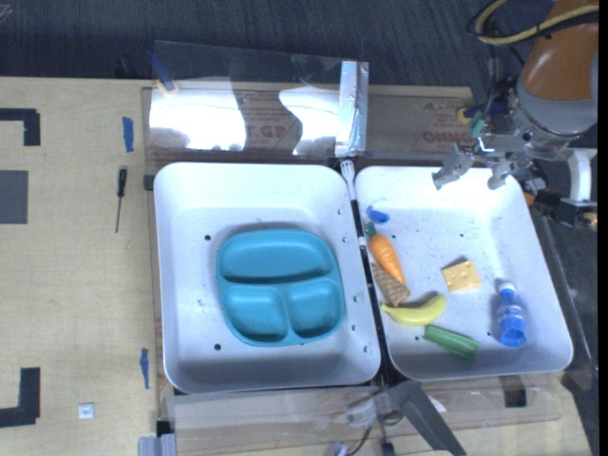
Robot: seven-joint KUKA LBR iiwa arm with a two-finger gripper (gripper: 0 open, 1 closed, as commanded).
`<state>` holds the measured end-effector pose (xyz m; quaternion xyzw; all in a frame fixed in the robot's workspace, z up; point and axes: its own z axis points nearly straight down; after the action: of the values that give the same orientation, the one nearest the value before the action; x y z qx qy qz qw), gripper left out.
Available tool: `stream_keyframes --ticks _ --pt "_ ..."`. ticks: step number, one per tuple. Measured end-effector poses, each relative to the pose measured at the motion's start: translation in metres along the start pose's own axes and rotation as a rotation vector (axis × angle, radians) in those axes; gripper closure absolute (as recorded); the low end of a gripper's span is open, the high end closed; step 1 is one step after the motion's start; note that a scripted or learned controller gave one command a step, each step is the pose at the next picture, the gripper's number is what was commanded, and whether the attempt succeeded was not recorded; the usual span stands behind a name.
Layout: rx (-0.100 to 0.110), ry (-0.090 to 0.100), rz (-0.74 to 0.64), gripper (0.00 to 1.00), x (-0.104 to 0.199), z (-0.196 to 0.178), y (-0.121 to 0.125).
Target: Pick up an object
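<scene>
The right bin (541, 245) holds several small items. An orange carrot (383, 252) lies by its left wall, with a brown stick-shaped piece (391, 284) just below it. Further down are a yellow banana (415, 312) and a green cucumber (450, 340). A yellow cheese wedge (461, 276) sits mid-bin, and a blue bottle (510, 316) lies at the right. A small blue piece (377, 216) rests near the top left corner. My gripper (476, 174) hangs over the bin's far edge, open, with nothing between its fingers and well apart from every item.
The left bin (180, 255) carries a blue divided tray (280, 283). A clear plastic sheet (256, 112) with a metal strip stands behind the bins. Yellow cables (513, 12) loop above the arm at the top right.
</scene>
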<state>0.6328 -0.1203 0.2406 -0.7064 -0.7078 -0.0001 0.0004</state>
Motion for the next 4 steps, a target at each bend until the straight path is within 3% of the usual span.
stream_keyframes --ticks 1,2,3,4 --pt "0.008 0.001 -0.084 0.00 -0.014 0.099 -0.043" --pt "-0.005 -0.002 -0.027 0.00 -0.034 0.153 -0.101" --pt "-0.005 -0.002 -0.034 0.00 -0.056 0.125 -0.071" --pt "-0.006 -0.001 -0.027 0.00 -0.047 0.153 -0.100"
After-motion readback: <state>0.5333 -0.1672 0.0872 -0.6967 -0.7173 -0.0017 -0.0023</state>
